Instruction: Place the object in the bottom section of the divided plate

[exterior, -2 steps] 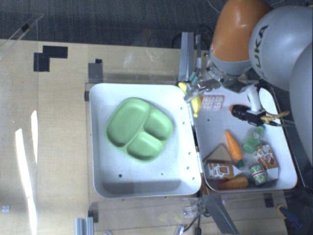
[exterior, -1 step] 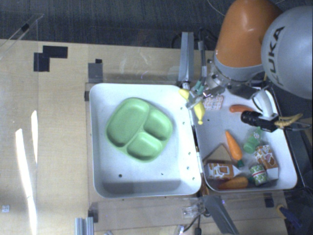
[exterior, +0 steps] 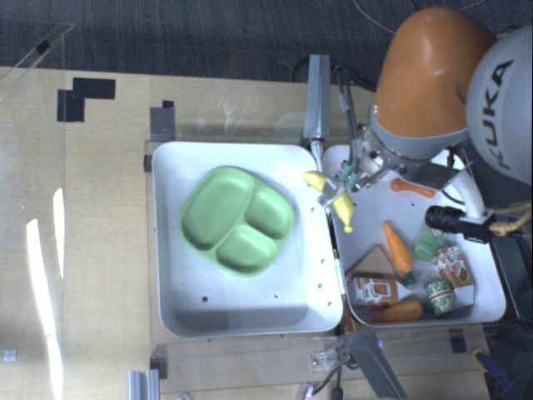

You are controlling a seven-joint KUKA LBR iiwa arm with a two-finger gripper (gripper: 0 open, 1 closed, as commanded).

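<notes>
Pale wooden bench under two white bins: the gripper (exterior: pixel 340 192) grasps a yellow toy banana (exterior: pixel 333 200) over the seam between them, so carrying it to the green divided plate's (exterior: pixel 237 219) bottom section remains.

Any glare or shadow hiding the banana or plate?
Camera view: the plate is evenly lit and sharp; the banana is clear at the pincer; glare streaks only on the bench at left; soft shadow along the left bin front.
</notes>
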